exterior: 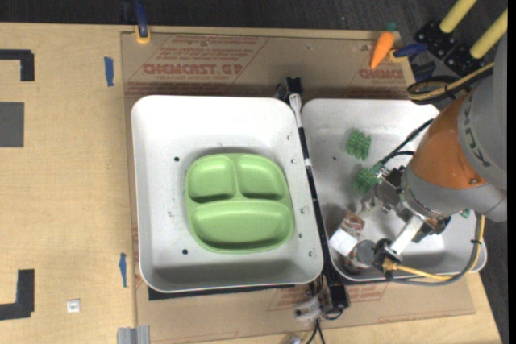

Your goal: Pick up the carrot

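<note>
Judging by how things lie, nothing is done yet. The carrot rests on the surface just beyond the far rim of the right bin, untouched and well apart from the tool. The tool hangs low inside that bin, just beside a green piece. Whether it is spread or pressed together I cannot tell. The arm bends in over the bin's right side. Reaching, gripping and lifting all remain.

Bright even light, sharp, faint glare on bins.
</note>
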Robot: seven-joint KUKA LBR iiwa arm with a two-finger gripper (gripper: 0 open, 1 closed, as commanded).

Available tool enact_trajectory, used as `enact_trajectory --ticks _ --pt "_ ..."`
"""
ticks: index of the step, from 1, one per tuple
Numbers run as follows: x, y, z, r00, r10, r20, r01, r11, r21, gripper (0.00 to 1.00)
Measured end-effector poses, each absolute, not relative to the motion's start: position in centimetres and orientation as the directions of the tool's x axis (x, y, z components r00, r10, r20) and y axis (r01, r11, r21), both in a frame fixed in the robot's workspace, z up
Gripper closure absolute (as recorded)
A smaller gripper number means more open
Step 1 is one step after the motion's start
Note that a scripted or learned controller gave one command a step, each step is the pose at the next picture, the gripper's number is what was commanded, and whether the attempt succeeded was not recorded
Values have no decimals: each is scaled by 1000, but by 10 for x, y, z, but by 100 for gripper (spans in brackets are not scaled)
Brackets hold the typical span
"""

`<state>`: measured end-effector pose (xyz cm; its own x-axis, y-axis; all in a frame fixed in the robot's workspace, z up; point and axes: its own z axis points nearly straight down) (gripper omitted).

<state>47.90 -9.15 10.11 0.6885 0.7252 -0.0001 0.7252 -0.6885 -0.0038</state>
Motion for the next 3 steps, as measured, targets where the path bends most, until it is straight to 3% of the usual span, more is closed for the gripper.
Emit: enact_trajectory --ticks 1,2,3 --pt "479 -51 184 973 232 -2 232 -973 -2 0" --pt "498 -104 93 977 213 -3 213 -977 -4 0" --pt "504 -83 184 977 211 -2 211 -977 -2 0"
